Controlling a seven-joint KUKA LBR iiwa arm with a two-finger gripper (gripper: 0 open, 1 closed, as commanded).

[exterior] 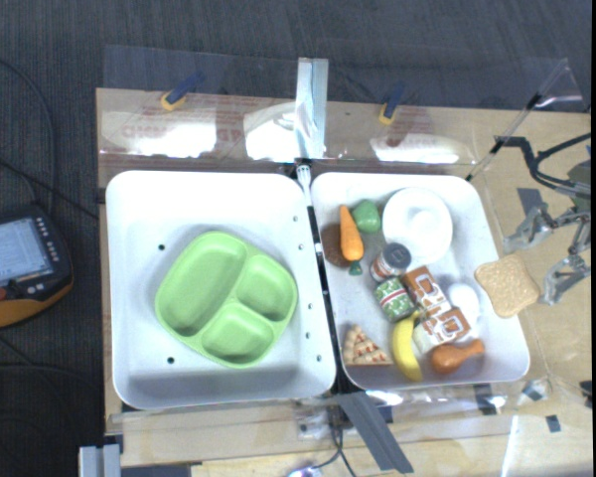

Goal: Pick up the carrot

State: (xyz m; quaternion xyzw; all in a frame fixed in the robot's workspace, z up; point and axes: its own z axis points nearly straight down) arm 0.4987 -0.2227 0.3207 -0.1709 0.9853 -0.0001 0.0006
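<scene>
Dark carpet around a wooden tabletop [209,127] carrying two white bins. Right edge: grey metal parts, apparently the tool [554,251], blurred and cut off, so can't tell whether it is released or clenched. Carrot [350,234] lies in the right bin [497,366], upper-left corner, near the divider, well apart from the tool.

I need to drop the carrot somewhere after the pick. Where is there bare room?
The left bin has bare floor all around the green divided plate, widest at its left corners. The right bin is crowded: carrot, white bowl, cans, banana, with little open floor.
</scene>
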